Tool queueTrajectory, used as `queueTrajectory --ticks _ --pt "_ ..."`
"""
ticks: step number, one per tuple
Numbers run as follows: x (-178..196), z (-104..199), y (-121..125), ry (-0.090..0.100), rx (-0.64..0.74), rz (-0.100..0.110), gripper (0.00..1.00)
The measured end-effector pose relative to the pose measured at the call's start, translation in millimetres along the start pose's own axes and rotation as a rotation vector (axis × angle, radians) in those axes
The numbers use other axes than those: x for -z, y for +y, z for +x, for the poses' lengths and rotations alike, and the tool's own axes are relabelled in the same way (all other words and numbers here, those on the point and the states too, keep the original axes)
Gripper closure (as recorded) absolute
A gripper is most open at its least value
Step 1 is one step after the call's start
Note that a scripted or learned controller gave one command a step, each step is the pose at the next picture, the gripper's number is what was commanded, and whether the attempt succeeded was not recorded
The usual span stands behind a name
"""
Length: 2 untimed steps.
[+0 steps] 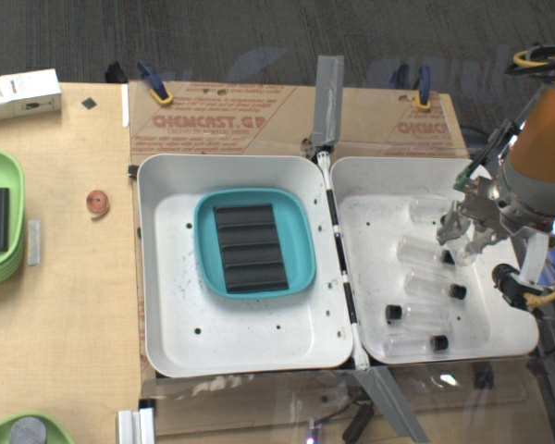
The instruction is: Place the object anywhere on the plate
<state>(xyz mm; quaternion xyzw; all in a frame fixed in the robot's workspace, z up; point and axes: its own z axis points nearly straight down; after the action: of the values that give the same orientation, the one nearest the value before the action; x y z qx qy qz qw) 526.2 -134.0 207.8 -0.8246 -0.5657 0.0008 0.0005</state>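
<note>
over the right bin (509, 345), near its right wall, the gripper (461, 236) hangs above a scatter of clear vials with black caps — whether anything sits between its tips i cannot tell, since the metal and the clear plastic run together from this slant. the vials are the likely object: one vial (427, 252) lies just left of and below the gripper, seemingly almost under it, with a small black cap (448, 257) close by the tips; another cap (457, 292) lies lower, a third (394, 314) toward the bin's middle, and a fourth (438, 343) near the front edge. the bodies are so transparent that their long axes are hard to read; the nearest one seems to lie roughly left to right, with its cap at the right end, but that is a judgement only. the plate (208, 257) — teal, with a dark ribbed insert (250, 246) on it — sits in the left bin (166, 340), well apart from the gripper and straight to its left, across the wall between the two bins. so the coming move, as i judge it, turns on that one line: a short drop onto the nearest vial, then a long carry leftward over the divider to the plate. the risk is a slippery, see-through vial that rolls aside as the tips come together.
</note>
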Motion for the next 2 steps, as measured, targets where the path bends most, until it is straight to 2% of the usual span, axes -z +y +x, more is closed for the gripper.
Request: queueTrajectory --ticks 1,2 --pt "0.1 0.0 0.0 0.000 0.000 0.000 0.00" --pt "-0.8 -40.1 39.1 -0.002 -0.055 0.002 0.00"
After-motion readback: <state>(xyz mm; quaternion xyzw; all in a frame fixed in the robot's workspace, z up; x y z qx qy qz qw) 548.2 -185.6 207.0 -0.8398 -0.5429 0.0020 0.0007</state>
